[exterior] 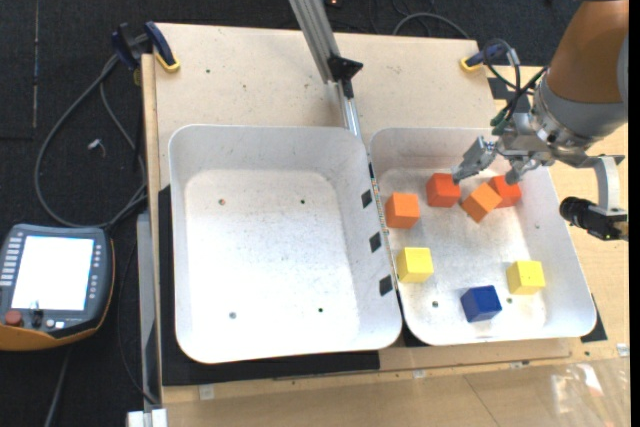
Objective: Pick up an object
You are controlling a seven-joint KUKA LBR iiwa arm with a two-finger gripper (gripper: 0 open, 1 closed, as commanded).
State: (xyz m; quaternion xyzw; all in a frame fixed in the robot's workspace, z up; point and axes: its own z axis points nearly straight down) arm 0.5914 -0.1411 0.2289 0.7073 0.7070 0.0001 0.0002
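Note:
The right bin holds several small cubes. My gripper hangs over the bin's back part, open, its two fingers spread wide with nothing between them. Just in front of the fingertips lie a tilted orange cube, a red cube to its left and another red cube touching it on the right. Further left sits a second orange cube. Nearer the front are a yellow cube, a blue cube and another yellow cube.
The left bin stands beside the right one. A slanted metal rail runs from the back down to the divide between the bins. A teach pendant lies on the floor at the left.

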